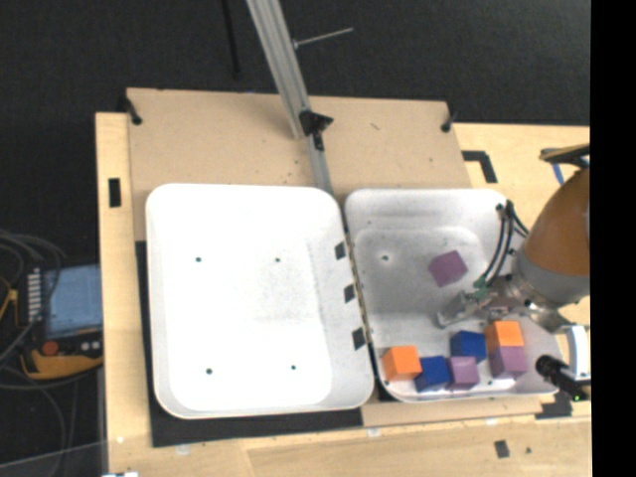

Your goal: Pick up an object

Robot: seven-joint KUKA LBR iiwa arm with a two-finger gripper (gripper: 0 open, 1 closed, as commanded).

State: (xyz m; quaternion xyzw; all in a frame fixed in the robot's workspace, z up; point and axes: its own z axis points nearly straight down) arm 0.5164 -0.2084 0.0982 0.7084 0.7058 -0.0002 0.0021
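Right shallow white plastic bin (397,217): purple cube (448,267) mid-floor, apart from orange, blue and purple blocks (452,361) along near wall. Metal two-finger gripper (452,313) low between them; grip state indiscernible.

you see two bins: the left bin (248,296) looks like smooth white plastic, matt, while the right bin (417,237) has a faint sheen. the bench (288,142) reads as raw tan board, matt, like fibreboard or plywood. the blocks, such as the purple block (448,266) and orange block (402,362), look plain and matt. the slanting pole (278,53) looks like dull grey metal.
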